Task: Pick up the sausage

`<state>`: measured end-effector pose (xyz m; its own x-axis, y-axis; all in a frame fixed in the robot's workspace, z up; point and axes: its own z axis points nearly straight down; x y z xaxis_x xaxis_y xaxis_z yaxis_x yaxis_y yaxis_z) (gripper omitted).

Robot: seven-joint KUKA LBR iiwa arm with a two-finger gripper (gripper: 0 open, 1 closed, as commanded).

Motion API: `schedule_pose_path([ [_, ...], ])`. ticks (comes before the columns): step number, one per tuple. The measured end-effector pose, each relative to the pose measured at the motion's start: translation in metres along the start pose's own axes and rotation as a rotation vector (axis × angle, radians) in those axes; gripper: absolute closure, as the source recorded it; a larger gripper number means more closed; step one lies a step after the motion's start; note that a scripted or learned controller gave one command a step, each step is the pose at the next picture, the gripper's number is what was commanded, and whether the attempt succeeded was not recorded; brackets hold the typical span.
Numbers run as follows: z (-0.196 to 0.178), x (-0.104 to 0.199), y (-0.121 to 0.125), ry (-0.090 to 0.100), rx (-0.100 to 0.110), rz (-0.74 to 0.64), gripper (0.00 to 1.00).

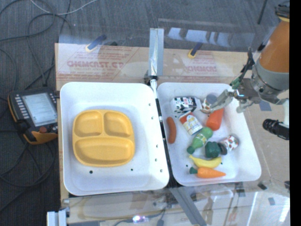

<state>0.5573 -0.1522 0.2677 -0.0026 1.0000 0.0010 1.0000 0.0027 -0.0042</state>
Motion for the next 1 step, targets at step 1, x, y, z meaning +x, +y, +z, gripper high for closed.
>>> schedule_pose_path([
  [1, 0.0663, -0.0287, 0.0476, -0.002, -0.001, -0.164, 0.0],
])
